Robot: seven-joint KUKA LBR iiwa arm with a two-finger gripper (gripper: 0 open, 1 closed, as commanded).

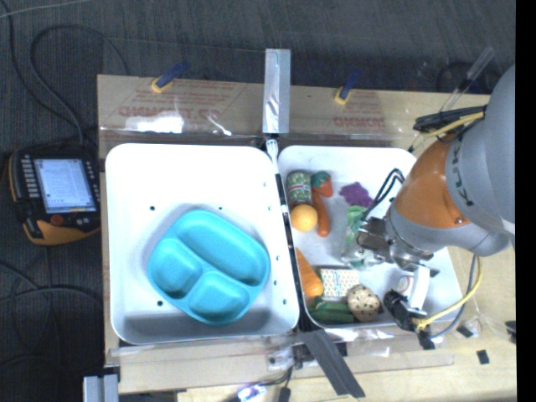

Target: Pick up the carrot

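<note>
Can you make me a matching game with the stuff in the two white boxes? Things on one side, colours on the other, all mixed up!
Things:
1. divided tray in the left bin
2. carrot by the right bin's left wall
3. grapes near the right bin's top
4. round fruit below the can

Colours:
A. purple
B. yellow-orange
C. light blue
D. orange

Pairs: 1-C, 2-D, 3-A, 4-B
</note>
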